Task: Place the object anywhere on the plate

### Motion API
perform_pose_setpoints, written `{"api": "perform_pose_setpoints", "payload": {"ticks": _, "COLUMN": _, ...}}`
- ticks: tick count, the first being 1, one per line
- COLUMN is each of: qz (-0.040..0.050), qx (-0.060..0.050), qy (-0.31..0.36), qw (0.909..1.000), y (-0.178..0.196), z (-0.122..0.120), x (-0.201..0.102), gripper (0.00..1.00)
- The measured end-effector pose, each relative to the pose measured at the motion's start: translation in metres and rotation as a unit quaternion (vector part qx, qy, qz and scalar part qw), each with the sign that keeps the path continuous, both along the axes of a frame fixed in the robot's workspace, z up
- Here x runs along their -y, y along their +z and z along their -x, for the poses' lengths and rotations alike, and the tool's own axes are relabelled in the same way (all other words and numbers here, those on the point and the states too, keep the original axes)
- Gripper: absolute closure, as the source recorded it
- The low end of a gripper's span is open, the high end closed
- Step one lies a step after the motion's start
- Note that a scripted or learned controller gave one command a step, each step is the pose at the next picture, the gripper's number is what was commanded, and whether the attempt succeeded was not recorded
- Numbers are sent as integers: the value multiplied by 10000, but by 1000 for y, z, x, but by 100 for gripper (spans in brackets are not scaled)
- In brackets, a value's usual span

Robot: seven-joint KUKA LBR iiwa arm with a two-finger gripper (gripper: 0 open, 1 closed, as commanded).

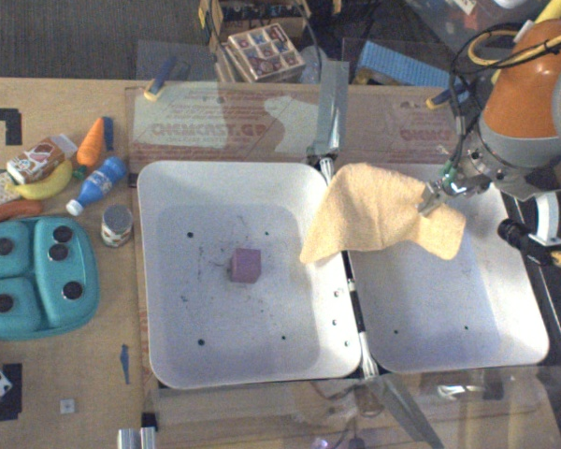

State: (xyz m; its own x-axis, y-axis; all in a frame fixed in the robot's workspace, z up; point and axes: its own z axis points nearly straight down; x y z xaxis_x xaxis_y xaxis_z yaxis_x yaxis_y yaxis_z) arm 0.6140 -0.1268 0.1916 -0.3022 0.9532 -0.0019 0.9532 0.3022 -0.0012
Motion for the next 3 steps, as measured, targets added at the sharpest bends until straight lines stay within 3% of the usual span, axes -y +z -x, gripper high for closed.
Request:
{"api": "perform_pose_setpoints", "payload": {"ticks": 1, "qz": -5, "qx": 16, "qy": -8, "qw": 10000, "y": -98, "z": 11, "x": -24, "gripper": 100}}
{"api": "perform_pose_setpoints", "payload": {"ticks": 2, "qz": -5, "qx": 7, "qy": 985, "qw": 9951, "y": -9, "z": 9, "x": -43, "gripper": 100}}
{"api": "perform_pose_setpoints", "payload": {"ticks": 3, "qz": -17, "qx": -14, "qy": 1839, "qw": 9829, "y": 14, "z": 58, "x": -24, "gripper": 100}}
